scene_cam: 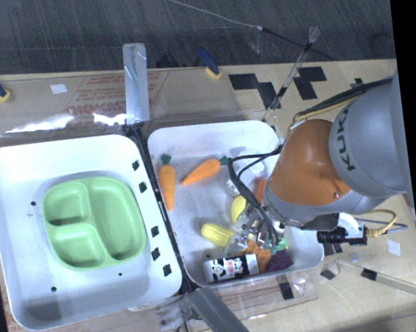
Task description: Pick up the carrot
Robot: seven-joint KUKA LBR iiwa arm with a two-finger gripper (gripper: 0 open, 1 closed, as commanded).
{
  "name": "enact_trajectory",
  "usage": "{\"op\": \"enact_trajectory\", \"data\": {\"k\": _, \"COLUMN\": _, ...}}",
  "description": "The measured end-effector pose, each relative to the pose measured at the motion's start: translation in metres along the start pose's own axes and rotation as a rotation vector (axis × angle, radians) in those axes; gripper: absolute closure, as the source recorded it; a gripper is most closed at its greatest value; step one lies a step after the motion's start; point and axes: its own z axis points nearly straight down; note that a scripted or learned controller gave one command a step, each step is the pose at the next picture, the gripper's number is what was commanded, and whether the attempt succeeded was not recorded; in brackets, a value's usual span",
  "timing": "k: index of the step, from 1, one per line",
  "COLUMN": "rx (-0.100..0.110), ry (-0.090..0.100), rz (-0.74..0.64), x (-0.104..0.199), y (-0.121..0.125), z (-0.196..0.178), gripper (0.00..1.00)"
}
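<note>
Gripper (255, 232) low among toys, fingertips obscured, carrot (167, 185) apart

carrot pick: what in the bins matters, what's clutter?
Job:
- carrot by right bin's left wall
- second carrot beside it
- claw

Clutter:
- green tray, left bin
- corn
- black-and-white box
- purple item

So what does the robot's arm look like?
The arm is big, round and grey, with white letters on its side. A shiny orange band wraps it above the wrist. Black cables loop out beside the orange part, and the gripper looks dark and metal.
</note>
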Motion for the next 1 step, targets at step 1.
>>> {"op": "enact_trajectory", "data": {"k": 1, "rx": -0.001, "ry": 0.002, "rz": 0.011, "x": 0.0174, "y": 0.0249, "z": -0.0351, "gripper": 1.0}}
